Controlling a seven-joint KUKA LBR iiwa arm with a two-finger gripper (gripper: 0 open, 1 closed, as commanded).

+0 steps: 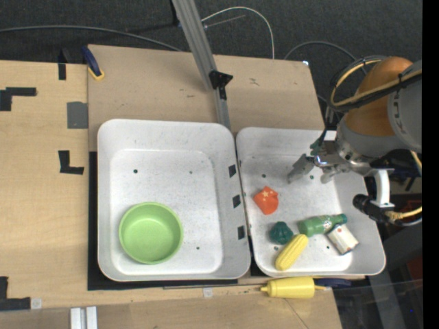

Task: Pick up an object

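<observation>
The right bin (274, 142) holds several small items: an orange-red toy (266, 199), a dark green lump (280, 233), a yellow corn cob (291, 251), a green bottle (321, 224) and a small white block (342, 239). My gripper (314, 170) hangs over the upper right part of this bin, its two grey fingers spread open with nothing between them. It sits up and to the right of the orange-red toy, apart from it.
The left bin (164, 132) contains a light green bowl (150, 232) in its front left corner. A yellow object (291, 288) lies on the bench just in front of the right bin. A grey pole (199, 40) slants across the back. Cables loop beside the arm.
</observation>
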